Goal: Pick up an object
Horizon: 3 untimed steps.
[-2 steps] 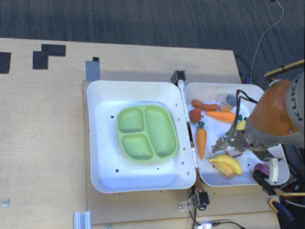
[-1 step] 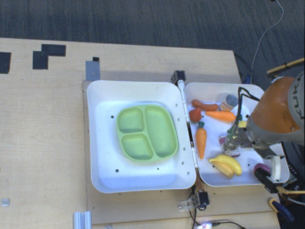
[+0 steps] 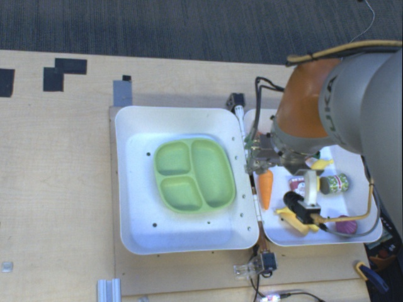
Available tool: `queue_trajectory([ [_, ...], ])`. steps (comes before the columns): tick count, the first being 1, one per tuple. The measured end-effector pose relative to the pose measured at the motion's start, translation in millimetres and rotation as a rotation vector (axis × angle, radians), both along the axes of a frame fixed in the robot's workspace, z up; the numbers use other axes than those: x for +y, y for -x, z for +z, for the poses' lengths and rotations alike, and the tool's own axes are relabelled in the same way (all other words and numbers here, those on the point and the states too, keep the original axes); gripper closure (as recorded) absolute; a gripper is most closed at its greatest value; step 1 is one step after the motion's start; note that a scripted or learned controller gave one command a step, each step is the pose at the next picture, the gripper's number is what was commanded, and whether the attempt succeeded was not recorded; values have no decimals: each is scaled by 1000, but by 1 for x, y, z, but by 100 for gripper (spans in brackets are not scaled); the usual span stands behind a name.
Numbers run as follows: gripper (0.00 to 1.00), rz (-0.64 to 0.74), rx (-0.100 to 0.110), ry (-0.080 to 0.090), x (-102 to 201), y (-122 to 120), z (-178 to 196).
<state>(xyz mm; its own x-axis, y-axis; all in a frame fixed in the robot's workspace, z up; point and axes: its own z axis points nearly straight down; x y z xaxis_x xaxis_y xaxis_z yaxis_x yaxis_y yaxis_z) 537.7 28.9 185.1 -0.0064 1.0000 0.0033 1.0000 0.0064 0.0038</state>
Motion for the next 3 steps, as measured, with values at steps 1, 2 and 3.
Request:
queue_trajectory([
  [1,0,-2,1,2,-2,0,0],
  [2,0,-4,0,5,-110,14,7],
  [3,0,-5,4,3,-119,-4,-63],
])
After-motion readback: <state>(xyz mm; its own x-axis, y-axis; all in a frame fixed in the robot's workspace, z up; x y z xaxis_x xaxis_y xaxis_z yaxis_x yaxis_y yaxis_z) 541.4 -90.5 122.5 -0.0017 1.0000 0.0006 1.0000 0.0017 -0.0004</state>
